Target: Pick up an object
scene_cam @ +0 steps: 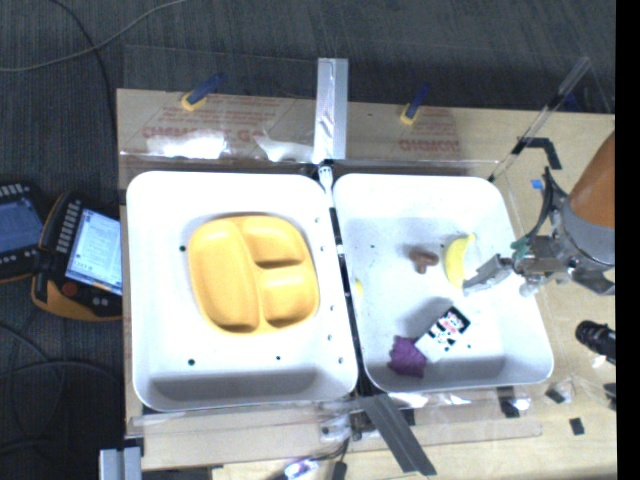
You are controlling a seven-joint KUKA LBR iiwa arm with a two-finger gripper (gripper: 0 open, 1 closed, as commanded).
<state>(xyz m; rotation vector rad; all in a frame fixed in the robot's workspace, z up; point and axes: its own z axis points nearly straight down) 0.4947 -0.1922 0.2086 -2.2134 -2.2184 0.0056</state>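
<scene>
Gripper (480, 276) hovers at right bin (520, 228) east side; fingers' state: cannot tell. Banana (457, 258) lies just beside it, near brown piece (426, 259). Likely light, firm, smooth; grip across its middle.

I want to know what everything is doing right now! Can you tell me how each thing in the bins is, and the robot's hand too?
Yellow divided tray: flat in the left bin, right way up.
Banana: lying in the right bin, untouched.
Brown piece: lying beside the banana.
Black-and-white item: lying near the front.
Purple object: resting at the front wall.
End effector: over the right bin beside the banana, holding nothing visible.
</scene>
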